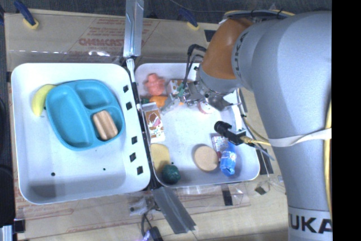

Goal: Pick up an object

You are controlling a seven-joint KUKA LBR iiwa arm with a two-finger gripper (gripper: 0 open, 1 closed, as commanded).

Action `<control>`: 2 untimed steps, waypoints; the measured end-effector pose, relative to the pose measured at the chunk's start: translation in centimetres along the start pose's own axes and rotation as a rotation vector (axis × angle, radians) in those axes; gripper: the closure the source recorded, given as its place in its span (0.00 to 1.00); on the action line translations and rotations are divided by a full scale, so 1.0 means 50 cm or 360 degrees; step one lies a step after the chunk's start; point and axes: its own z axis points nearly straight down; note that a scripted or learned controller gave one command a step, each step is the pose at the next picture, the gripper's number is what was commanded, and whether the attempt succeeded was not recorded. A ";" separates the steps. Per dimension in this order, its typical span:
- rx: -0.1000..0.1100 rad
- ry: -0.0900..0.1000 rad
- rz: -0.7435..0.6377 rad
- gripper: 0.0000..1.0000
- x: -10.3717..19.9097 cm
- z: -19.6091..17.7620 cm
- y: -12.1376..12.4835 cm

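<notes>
The grey arm (293,93) fills the right side of the frame closest to the lens, its orange band (220,53) bending down toward the upper part of the right bin (183,135). The pincer (187,93) sits low over that bin's upper middle, and it cannot be told whether it is apart or together; nothing is visibly clamped in it.

At far left, a yellow banana (38,100) lies in the left bin (22,166) against the left edge of a blue divided plate (79,107). A tan bread roll (105,125) rests in the plate's lower right compartment. The two bins sit side by side on the brown worktop (67,31), with a metal bar (133,25) rising from the seam between them toward the top of the frame.

The things to be picked lie in the right bin. A pink toy figure (154,84) is in its upper left corner, with an orange piece (159,101) just below it, both just left of the pincer. Below those a red-and-white packet (154,125) lies along the left wall, then a pale yellow disc (159,152) and a dark green ball (171,173) in the lower left corner. Further right, a round tan biscuit (206,158) lies near the lower wall, and a blue-and-red wrapper (227,156) is just beside it on the right, under the arm's edge.
</notes>
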 end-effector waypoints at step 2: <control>0.0050 0.0007 0.0054 1.00 0.019 -0.008 0.075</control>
